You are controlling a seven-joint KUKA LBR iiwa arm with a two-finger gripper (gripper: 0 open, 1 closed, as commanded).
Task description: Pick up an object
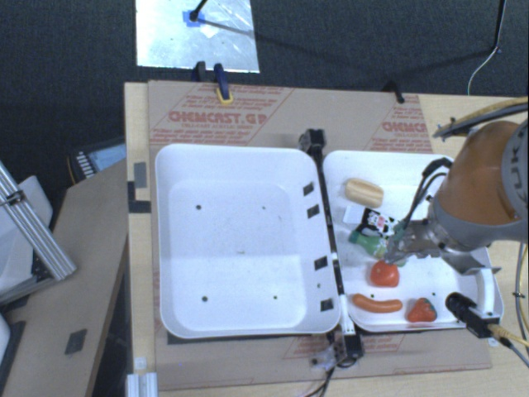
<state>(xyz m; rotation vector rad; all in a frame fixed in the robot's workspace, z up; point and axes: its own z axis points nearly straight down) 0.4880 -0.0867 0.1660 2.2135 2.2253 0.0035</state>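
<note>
bread roll (364, 192) behind tomato (383, 274), sausage (377, 304) in front, in right bin (413, 165)

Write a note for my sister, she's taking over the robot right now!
Gripper: low in the right bin, just above the red tomato; whether it grips anything can't be seen.
Things: all in the right bin. Bread roll at the far side, small black-and-white carton and green item near the gripper, sausage and strawberry along the near edge.
Done: nothing lifted.
Left: grab one object and raise it.
</note>
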